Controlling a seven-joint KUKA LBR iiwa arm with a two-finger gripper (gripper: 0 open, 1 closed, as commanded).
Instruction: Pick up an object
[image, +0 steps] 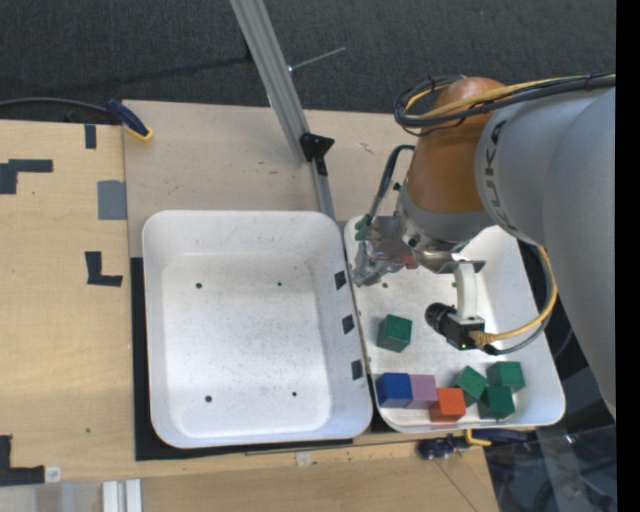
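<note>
While the arm (520, 150) reaches in over the right bin (535, 300), the gripper (368, 262) sits low near that bin's upper-left corner; whether it is spread or closed cannot be told. One green block (395, 332) lies alone mid-bin, apart from the gripper; blue (394, 388), purple (423, 388), orange (449, 402) and more green blocks (492, 388) cluster along the near wall
</note>
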